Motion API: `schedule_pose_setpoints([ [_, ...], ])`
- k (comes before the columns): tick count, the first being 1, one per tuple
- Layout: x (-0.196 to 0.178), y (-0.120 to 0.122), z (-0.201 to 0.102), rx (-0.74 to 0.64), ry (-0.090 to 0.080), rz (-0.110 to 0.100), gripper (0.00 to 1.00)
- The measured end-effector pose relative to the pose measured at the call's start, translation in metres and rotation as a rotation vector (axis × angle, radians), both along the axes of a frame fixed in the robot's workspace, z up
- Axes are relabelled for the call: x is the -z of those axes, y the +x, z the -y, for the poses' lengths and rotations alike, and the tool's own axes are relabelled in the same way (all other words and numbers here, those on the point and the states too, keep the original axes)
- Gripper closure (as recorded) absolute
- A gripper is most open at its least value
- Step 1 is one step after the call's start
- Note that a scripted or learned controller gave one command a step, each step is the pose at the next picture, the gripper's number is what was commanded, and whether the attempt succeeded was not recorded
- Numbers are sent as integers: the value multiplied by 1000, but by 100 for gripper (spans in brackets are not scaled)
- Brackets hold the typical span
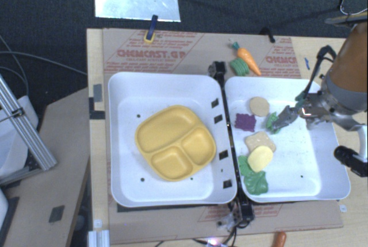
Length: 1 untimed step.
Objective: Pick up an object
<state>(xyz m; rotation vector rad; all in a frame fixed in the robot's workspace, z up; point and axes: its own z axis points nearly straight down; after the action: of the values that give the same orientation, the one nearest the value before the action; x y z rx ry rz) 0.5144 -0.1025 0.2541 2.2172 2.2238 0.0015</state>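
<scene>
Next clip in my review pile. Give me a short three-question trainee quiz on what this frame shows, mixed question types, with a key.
1. True or false: the yellow divided plate lies in the left bin.
2. Which item lies outside both bins, on the cardboard behind them?
A. toy carrot
B. purple piece
C. round tan piece
3. Fill in: the end effector is over the ____ bin, beside a small green piece.

Key: 1 true; 2 A; 3 right
</scene>
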Motion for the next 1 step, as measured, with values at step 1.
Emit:
schedule_pose_setpoints([
  [1, -59, -20, -60, -8, 2, 6, 0],
])
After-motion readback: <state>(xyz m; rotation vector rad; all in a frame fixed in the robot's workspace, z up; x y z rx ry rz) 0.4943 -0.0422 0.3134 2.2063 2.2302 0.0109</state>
